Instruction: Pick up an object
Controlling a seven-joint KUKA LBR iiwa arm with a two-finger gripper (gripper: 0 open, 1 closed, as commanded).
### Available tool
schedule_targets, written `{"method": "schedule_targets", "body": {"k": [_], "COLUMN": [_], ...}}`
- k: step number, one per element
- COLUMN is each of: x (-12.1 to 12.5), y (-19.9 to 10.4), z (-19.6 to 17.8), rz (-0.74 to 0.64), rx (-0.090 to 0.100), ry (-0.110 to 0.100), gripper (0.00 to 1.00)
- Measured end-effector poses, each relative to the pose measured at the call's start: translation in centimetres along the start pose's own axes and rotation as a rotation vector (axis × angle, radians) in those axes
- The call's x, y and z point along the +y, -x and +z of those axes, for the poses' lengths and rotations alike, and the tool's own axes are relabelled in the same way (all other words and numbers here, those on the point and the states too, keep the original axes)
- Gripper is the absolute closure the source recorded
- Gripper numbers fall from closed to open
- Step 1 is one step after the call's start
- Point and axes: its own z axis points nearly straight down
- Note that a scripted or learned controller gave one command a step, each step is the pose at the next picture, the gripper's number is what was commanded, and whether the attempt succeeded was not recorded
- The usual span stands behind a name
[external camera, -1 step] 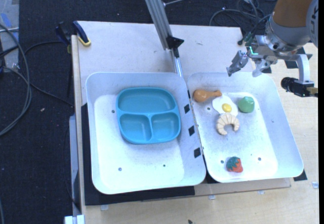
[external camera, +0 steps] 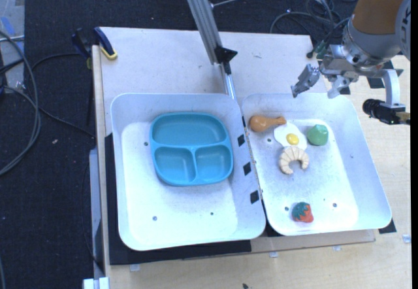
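The right bin (external camera: 346, 183) holds a brown chicken drumstick (external camera: 264, 123), a fried egg (external camera: 290, 137), a green round piece (external camera: 318, 135), a croissant (external camera: 294, 159) and a strawberry (external camera: 302, 212). My gripper (external camera: 320, 82) hangs above the bin's far edge, up and right of the drumstick. Its two fingers are spread apart with nothing between them. The orange-banded arm rises behind it at the upper right.
In the left bin (external camera: 130, 216) lies a blue divided plate (external camera: 192, 149). A slanted metal pole (external camera: 204, 10) comes down to the gap between the bins. Cables lie on the dark floor behind the bench.
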Motion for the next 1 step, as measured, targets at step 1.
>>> {"method": "schedule_targets", "body": {"k": [1], "x": [0.47], "y": [-0.72], "z": [5.92], "rz": [-0.002], "rx": [0.0], "ry": [-0.004], "gripper": [0.0]}}
